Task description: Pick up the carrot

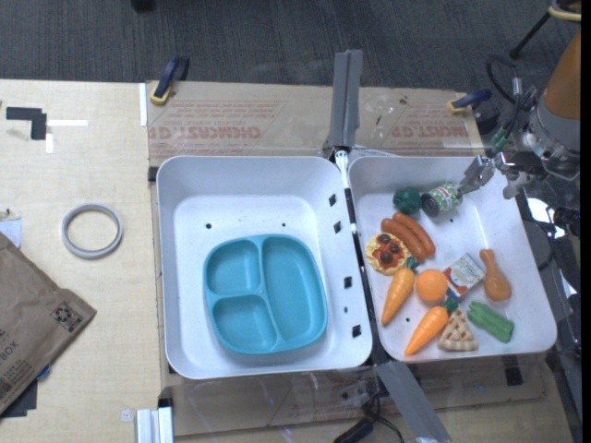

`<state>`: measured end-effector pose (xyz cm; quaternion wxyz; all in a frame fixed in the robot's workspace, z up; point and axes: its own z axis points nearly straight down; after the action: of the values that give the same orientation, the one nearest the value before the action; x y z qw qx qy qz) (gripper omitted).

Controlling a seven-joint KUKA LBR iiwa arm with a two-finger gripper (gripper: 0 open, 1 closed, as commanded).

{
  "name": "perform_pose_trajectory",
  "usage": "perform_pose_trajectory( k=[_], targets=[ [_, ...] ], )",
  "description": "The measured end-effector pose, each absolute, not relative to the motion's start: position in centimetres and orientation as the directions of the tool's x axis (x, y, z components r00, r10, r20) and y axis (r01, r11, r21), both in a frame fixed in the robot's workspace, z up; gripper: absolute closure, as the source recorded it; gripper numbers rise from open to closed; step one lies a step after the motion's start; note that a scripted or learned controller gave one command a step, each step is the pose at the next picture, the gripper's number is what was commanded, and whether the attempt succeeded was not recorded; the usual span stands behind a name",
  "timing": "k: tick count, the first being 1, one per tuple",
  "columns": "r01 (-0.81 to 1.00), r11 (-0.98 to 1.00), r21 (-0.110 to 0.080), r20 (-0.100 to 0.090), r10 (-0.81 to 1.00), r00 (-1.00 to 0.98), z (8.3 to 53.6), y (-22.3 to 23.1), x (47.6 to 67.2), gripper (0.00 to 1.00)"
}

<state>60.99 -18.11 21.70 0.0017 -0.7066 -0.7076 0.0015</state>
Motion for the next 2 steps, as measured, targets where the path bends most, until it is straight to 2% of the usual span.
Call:
perform_pose_trajectory(
  k=[1,2],
  targets=[
    [0.997,-0.081,-0.005,0.000,0.997,0.081,14.2,-13.4,56.8,0.00],
    [0.997,-0.078,0.023,-0.006,0.997,0.078,10.1,-10.5,53.4,0.00]
  ],
)
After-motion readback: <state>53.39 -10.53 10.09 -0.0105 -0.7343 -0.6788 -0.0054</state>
